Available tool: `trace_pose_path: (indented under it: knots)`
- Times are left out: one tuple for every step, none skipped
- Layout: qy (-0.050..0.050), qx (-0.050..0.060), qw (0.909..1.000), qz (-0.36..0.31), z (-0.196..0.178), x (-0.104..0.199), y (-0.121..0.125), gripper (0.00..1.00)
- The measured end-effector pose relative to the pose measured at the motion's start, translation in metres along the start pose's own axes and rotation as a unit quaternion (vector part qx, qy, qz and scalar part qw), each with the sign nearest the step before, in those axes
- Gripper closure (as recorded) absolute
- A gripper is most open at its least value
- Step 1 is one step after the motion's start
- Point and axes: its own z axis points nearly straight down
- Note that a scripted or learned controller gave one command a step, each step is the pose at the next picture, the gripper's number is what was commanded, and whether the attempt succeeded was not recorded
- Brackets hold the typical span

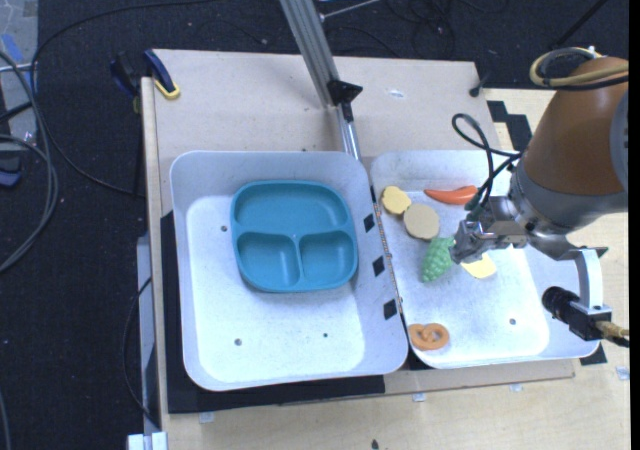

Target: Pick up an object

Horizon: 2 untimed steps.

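The right white bin (520,333) holds several toy foods: a green broccoli-like piece (436,260), a tan round slice (421,223), a yellow piece (396,201), an orange-red carrot (452,195), an orange ring (430,337) near the front, and a pale yellow piece (481,268). My gripper (468,244) hangs low over this bin, right beside the green piece and just above the pale yellow piece. The arm's wrist covers its fingertips from above.
The left white bin (210,318) carries a blue divided tray (295,235). A grey metal pole (310,33) slants across the back toward the bins' shared edge. Black cables loop near the wrist at the right bin's far side.
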Motion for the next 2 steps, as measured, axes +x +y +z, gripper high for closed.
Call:
trace_pose_path:
  knots:
    - [-0.001, 0.000, 1.0000, 0.000, -0.005, 0.047, 0.006, 1.00]
    - [0.000, 0.002, 1.0000, 0.000, 0.010, 0.101, 0.013, 1.00]
